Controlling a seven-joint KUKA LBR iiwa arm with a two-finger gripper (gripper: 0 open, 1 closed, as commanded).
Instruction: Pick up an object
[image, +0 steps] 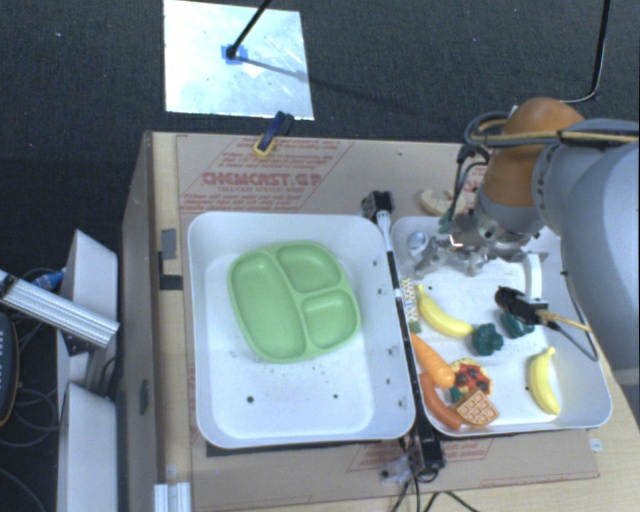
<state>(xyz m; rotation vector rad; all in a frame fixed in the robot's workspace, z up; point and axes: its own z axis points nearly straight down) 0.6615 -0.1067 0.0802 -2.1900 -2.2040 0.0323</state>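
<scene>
Gripper (462, 252), aperture indeterminable, over right bin's (590, 405) back corner; descending here risks striking the wall, far from banana (441, 315).

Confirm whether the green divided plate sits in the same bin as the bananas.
No: the green plate lies in the left bin, the bananas in the right bin.

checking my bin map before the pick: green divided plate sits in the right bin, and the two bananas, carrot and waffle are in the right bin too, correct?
Not quite. The camera view shows the green divided plate in the left bin, alone there. The rest stands: the two bananas, the carrot and the waffle lie in the right bin.
</scene>
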